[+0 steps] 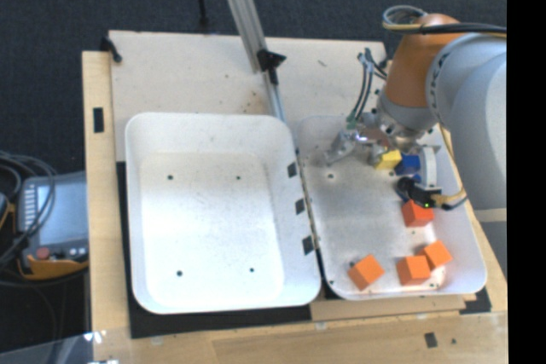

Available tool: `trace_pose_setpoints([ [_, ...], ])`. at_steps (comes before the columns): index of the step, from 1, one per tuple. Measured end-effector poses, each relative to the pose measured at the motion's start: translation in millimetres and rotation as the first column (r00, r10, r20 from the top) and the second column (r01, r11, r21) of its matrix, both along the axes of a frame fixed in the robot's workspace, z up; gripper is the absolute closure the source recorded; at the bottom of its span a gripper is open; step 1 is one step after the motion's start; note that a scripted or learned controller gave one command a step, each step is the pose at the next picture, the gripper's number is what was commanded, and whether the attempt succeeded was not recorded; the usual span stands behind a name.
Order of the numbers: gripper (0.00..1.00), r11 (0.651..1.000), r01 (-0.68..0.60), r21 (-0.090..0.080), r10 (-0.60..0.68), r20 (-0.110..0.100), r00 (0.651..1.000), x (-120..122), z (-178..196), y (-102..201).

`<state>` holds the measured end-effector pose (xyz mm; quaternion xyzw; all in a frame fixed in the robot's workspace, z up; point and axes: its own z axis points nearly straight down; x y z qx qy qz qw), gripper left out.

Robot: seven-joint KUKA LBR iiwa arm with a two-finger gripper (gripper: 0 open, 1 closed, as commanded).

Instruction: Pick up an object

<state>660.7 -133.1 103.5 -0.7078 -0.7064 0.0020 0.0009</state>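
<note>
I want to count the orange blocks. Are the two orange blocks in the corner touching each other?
Touching. In the camera view, the square orange block and the orange block behind it meet at a corner with no bin floor showing between them. The third orange block sits apart.

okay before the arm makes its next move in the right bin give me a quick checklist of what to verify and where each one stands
1. Blocks to pick in the right bin: ok, three orange blocks sit near its front edge, at and.
2. Gripper over the right bin: ok, it is at the bin's back part.
3. Anything held in the gripper: cannot tell.
4. Yellow block and blue block free to grab: not ok, they lie right under the wrist.
5. Red block: ok, in the bin beside the arm's cables.
</note>
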Motion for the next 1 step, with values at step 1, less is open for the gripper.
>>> trace_pose_setpoints([
  [1,0.0,1.0,0.002,-0.002,-0.002,0.005,1.0,0.7,-5.7,-1.3],
])
